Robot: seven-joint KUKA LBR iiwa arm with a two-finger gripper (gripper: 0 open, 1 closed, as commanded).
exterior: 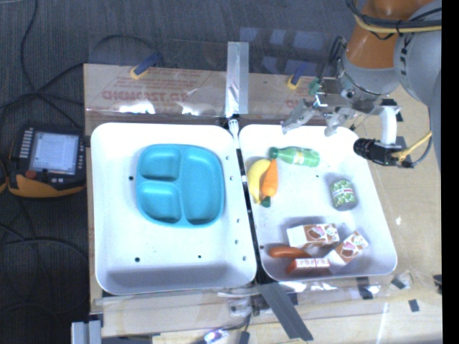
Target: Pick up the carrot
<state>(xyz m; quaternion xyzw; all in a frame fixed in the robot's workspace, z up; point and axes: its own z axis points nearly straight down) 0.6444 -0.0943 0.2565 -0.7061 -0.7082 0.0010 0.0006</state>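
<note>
White plastic bins, two of them, side by side on a tan bench with printed cardboard and clear film at the back edge. Left bin holds one blue divided plate (three compartments). Right bin holds the clutter.

One grey arm with an orange band comes in at top right, over the right bin's far edge. One gripper, its two fingers spread apart, nothing between them, above the bin's back rim.

Right bin count, biggest first: one green bottle lying on its side near the back; one banana along the left wall; one carrot just beside the banana on its right, touching it, orange with green end pointing toward the front; two small brown-and-white cartons near the front (second one tilted, to the right); one green-labelled can or jar near the right side; one red sausage-like piece and one red packet at the front.

Floor is dark grey carpet. One teach pendant with lit screen sits left of the bench, cables trailing.
</note>
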